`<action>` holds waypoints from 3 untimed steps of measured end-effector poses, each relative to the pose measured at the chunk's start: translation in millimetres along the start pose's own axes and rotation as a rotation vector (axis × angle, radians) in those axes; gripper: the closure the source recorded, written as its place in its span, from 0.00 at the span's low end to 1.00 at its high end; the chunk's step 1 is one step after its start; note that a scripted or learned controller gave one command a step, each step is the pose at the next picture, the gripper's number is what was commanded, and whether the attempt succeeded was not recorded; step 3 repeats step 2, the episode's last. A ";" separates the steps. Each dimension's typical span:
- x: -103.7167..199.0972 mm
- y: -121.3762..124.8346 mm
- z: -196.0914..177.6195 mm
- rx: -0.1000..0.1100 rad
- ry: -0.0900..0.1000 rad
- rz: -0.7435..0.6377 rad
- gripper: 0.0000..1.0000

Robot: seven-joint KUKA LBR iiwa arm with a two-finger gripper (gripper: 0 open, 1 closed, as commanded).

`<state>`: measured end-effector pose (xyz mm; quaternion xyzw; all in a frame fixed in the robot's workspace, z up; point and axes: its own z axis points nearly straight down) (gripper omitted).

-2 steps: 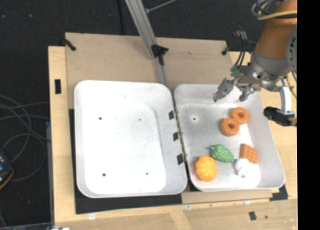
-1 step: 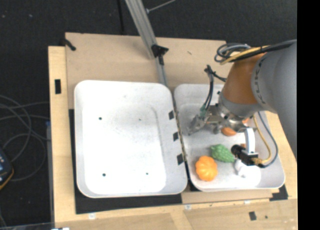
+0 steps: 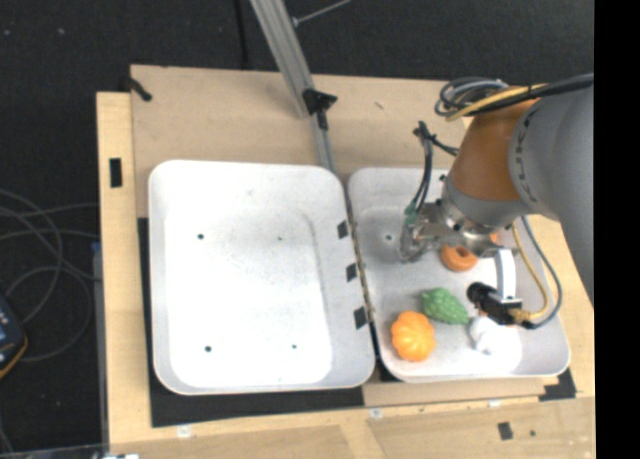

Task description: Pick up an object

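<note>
Arm [image 3: 520, 162] in from the right, bent low over the right bin [image 3: 385, 197], orange band above the wrist

Gripper [image 3: 418, 239] down near the bin floor, toward the upper middle of the bin, close to the inner wall beside the divider

Jaws: cannot tell, too small and dark against the wrist to read as spread or pressed together

Nothing visibly lifted; no item seen clear of the bin floor

Orange round piece [image 3: 459, 258] just beside the gripper, on its right, partly tucked under the wrist, resting on the floor as far as can be judged

Green leafy piece [image 3: 444, 305] lower in the same bin, lying flat, near a dark cable end

Orange pumpkin-like piece [image 3: 412, 336] at the bottom left of the right bin, just beside the green one, well apart from the gripper

Small white piece [image 3: 487, 337] at the lower right of that bin, hard to make out against the white floor

Left bin [image 3: 180, 187] alongside, only a few dark specks on its floor

Progress, as a judgement: approach and descent apparently done, grasp unconfirmed, lift not yet made

Likeliest target the orange round piece at the wrist, though not certain

Left to do: close on an item, raise it clear of the bin, show it held

Risk: fingertips landing beside the round piece rather than around it, so a bare lift
</note>
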<state>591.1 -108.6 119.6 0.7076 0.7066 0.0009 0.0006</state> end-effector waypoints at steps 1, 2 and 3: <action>6.3 48.2 19.9 0.003 0.000 -0.002 1.00; 94.7 78.4 -86.6 -0.008 0.002 -0.009 1.00; 94.7 78.4 -86.6 -0.008 0.002 -0.009 1.00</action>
